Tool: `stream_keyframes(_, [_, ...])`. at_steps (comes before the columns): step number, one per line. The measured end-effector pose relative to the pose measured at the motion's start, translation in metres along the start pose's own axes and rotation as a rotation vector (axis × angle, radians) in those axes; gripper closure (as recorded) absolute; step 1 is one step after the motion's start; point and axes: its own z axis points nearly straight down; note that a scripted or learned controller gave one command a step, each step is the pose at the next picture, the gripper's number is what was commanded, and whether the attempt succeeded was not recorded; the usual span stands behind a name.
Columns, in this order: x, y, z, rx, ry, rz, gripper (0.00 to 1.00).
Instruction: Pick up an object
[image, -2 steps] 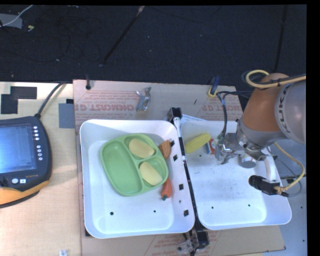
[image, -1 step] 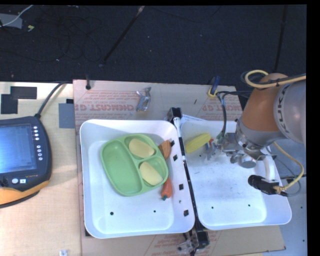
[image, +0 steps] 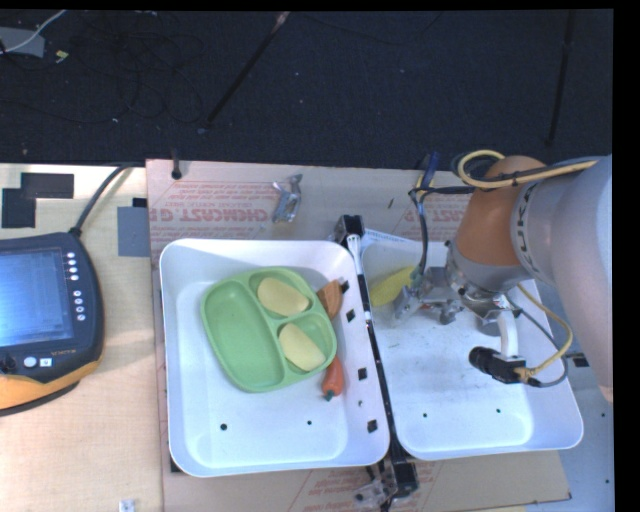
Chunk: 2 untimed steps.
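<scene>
My gripper (image: 428, 303) hangs low over the back left part of the right bin (image: 480, 420), under the grey wrist with its orange band. Its fingers (image: 406, 300) stand apart, so it is open, and nothing shows between them. A yellow object (image: 390, 286) lies in the right bin just left of the gripper, close to the left finger; whether they touch I cannot tell. In the left bin (image: 260, 430) a green divided plate (image: 240, 340) bears two pale yellow pieces (image: 283, 296). Two orange carrot-like pieces (image: 333, 378) lie by the plate's right edge.
A black divider rail (image: 362, 330) runs between the two bins. A black cable connector (image: 497, 363) with yellow and white cables hangs over the right bin's right half. A tablet-like pendant (image: 40, 305) rests on the bench at far left.
</scene>
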Motion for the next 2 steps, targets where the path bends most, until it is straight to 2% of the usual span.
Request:
stream_keyframes(1, [0.012,0.029,0.001,0.026,0.0,0.005,0.0])
stream_keyframes(2, [-0.019,0.033,0.001,0.003,0.0,0.001,0.0])
